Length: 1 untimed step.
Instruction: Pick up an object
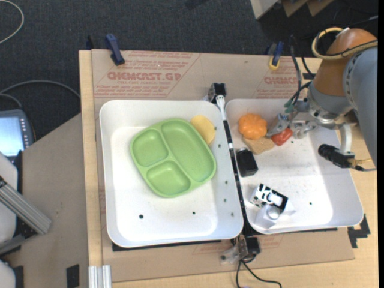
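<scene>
Red, soft-looking small object lies near the far edge of the right white bin, beside a tan block and a round orange fruit-shaped toy. The gripper hangs right over it, apparently lined up for a grasp; whether it is gripping, I cannot tell.

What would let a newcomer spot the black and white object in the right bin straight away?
Start at the right bin, the one the arm reaches into. Go to its near edge, by the divider between the bins. The black and white object lies there alone, below the black block, and is the only two-toned item.
</scene>
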Motion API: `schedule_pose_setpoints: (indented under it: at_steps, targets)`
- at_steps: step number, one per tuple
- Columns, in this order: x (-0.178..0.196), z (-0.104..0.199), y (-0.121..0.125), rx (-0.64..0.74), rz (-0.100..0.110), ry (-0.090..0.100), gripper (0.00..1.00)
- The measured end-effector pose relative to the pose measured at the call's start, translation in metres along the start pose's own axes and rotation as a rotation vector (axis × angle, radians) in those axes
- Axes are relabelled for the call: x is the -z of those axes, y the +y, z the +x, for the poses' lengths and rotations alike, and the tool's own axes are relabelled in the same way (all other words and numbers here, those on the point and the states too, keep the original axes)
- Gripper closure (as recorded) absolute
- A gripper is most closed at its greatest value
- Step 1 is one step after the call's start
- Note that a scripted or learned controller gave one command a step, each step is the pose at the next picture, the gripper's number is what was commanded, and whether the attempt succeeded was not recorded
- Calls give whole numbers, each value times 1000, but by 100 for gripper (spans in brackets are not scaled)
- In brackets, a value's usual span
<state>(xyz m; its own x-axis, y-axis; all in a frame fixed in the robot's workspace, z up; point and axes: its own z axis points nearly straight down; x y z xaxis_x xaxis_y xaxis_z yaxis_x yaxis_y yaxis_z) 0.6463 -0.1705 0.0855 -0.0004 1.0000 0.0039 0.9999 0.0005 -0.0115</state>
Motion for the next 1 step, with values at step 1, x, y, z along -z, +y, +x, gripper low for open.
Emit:
schedule_pose_setpoints:
  at_steps: [1]
  targets:
    - [11,-1,-1,-1,-1,-3,100]
